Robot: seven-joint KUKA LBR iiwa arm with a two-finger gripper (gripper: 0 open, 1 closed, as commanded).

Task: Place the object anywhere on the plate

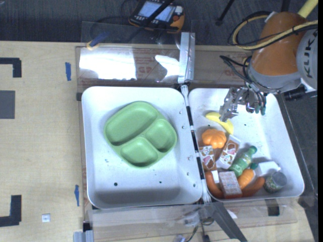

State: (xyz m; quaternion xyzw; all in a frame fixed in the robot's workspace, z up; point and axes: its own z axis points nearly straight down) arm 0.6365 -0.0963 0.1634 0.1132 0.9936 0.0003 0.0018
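Bench [40,135]: pale wood, bearing two white bins side by side.
Left bin [96,180]: holds green three-part plate [141,133], near centre.
Right bin [287,135]: toy foods heaped at lower left; yellow banana [220,121] above orange fruit [214,138].
Arm [275,47]: enters from right, wrist tilted down-left.
Gripper [228,107]: over banana's upper end; finger spread cannot be told.

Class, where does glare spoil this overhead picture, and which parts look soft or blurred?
Camera view: strong glare whitens the clear panel behind the left bin; the green plate is evenly lit; the gripper over the right bin looks soft, its details smeared.
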